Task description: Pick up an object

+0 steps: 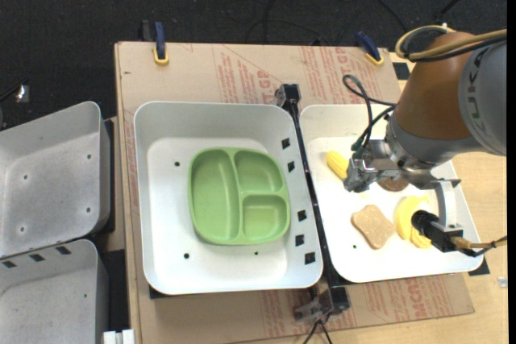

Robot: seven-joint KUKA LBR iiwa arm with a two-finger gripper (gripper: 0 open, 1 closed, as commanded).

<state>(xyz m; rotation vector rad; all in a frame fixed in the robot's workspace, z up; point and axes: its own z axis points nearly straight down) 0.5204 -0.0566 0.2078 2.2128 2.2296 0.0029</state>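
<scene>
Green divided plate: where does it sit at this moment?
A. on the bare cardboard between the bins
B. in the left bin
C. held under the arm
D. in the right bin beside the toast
B: the green divided plate lies flat on the floor of the left bin, apart from the arm.

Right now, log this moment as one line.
arm: over right bin | right bin: toast slice, yellow pieces | left bin: green divided plate | held: unclear
</scene>
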